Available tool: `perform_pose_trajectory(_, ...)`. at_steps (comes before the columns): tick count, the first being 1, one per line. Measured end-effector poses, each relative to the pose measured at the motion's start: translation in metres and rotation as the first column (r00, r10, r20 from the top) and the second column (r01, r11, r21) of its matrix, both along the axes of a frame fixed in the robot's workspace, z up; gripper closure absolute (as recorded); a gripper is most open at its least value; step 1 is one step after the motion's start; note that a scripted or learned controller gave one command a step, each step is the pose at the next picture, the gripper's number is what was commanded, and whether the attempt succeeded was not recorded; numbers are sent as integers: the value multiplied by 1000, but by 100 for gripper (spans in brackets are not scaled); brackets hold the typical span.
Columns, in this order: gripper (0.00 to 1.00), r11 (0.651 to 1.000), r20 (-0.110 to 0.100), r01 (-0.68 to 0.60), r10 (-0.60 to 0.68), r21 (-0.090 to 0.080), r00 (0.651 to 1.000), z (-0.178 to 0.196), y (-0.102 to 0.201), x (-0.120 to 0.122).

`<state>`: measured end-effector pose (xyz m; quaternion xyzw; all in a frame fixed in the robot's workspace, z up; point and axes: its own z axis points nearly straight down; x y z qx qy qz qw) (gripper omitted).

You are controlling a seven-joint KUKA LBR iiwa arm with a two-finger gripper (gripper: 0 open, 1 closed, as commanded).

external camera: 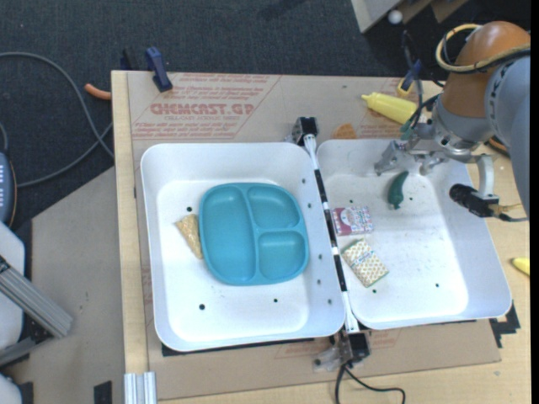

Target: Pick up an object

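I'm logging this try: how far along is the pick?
Done: the gripper is over the right bin, at its far edge. In hand: a dark green object hangs just below it, but a grasp is unclear. Left: lifting something clear; the red packet and patterned packet lie untouched.

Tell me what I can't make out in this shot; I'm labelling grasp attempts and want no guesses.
- Gripper, camera view: the wrist overhangs the fingers, hiding their state.
- Dark green object: too small and blurred to identify; contact with the gripper is unclear.
- Tan item in the left bin: partly hidden under the teal tray.
- Two packets in the right bin: print too small to read.
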<state>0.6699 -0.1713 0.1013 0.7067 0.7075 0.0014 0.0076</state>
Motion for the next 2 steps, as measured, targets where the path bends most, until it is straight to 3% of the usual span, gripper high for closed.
perform_pose_trajectory(1,0,1000,-15,1,-1,10,1000,-17,20,-35)
perform_pose_trajectory(2,100,1000,-14,2,-2,9,1000,-6,20,-35)
